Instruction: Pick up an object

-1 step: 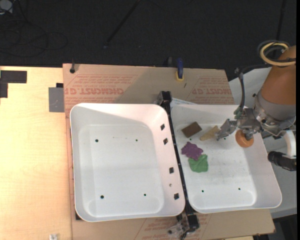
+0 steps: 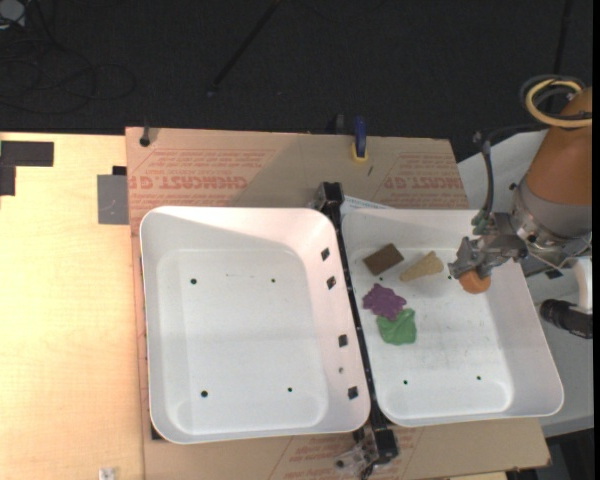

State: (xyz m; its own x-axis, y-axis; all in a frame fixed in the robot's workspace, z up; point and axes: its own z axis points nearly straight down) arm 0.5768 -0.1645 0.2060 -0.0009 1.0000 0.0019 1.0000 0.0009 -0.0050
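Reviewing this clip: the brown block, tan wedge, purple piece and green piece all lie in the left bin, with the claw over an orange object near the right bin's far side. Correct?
Not quite. The camera view shows the brown block, tan wedge, purple piece and green piece lying in the right bin, not the left bin. The rest stands: the claw is over the orange object near that bin's far side.

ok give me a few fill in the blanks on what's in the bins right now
1. All the small objects lie in the ____ bin as the camera sees it.
2. The purple piece touches the ____ piece just below it.
3. The tool is right above a small ____ object.
4. The brown block lies to the camera's ____ of the tan wedge.

Missing words: right; green; orange; left
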